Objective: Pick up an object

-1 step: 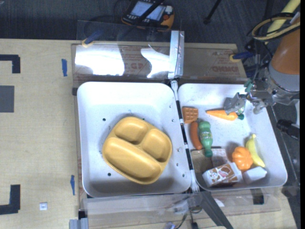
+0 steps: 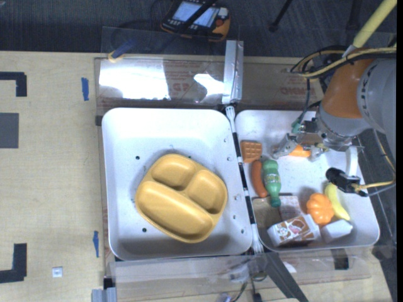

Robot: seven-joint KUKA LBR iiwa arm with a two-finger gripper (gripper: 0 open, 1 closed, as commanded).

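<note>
- A yellow three-compartment tray (image 2: 181, 196) is lying in the left bin (image 2: 119, 137), taking up most of its floor.
- A divider rail (image 2: 240, 168) is running between the two bins.
- In the right bin (image 2: 368, 231), along its left side, a waffle-patterned orange block (image 2: 250, 150) is sitting just above an orange carrot-like piece (image 2: 259, 178), and a green bottle (image 2: 272, 181) is lying touching that piece.
- A small printed carton (image 2: 293, 229) is lying near the front wall, with a white block (image 2: 337, 229) beside it.
- An orange fruit-shaped toy (image 2: 320, 208) and a yellow banana (image 2: 336, 201) are resting side by side, crowding the right front corner.
- The gripper (image 2: 303, 141) is hanging over the bin's back half, above bare floor, apart from all the objects; how wide its fingers are standing cannot be told.
- The grey arm (image 2: 371, 99) with its orange band is reaching in from the right, with cables trailing behind.
</note>
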